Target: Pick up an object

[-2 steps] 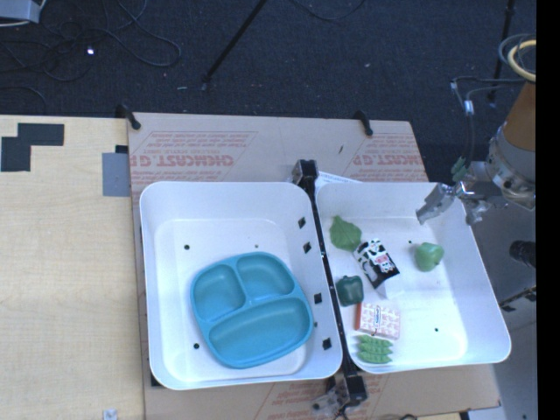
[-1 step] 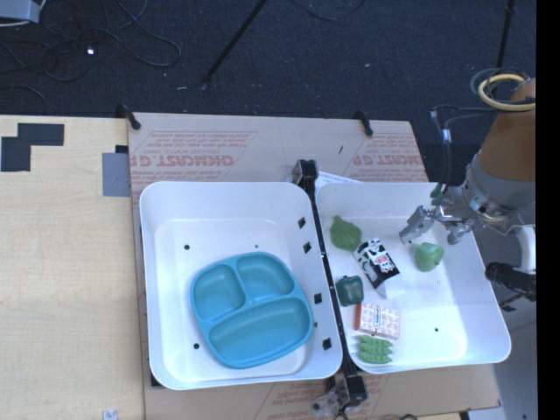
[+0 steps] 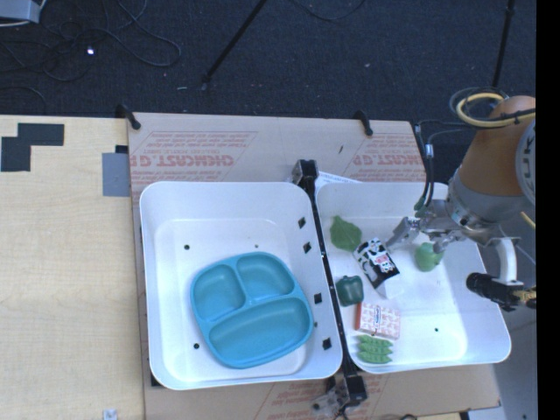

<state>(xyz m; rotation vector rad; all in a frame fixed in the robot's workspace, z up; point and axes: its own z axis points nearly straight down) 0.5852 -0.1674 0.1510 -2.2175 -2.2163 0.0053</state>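
Beneath the end effector (image 3: 427,234): small, rounded green object (image 3: 427,257).

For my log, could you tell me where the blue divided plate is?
The blue divided plate lies in the left bin, toward its lower right corner.

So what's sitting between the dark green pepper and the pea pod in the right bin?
In the camera view, a pink-and-white packet lies between the pepper and pea pod.

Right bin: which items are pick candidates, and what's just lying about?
Pick candidates, right bin:
- light green piece
- black-and-white carton
- dark green piece
- pink box
- pea pod
- green piece below the gripper

Lying about:
- blue divided plate in left bin
- cardboard sheet
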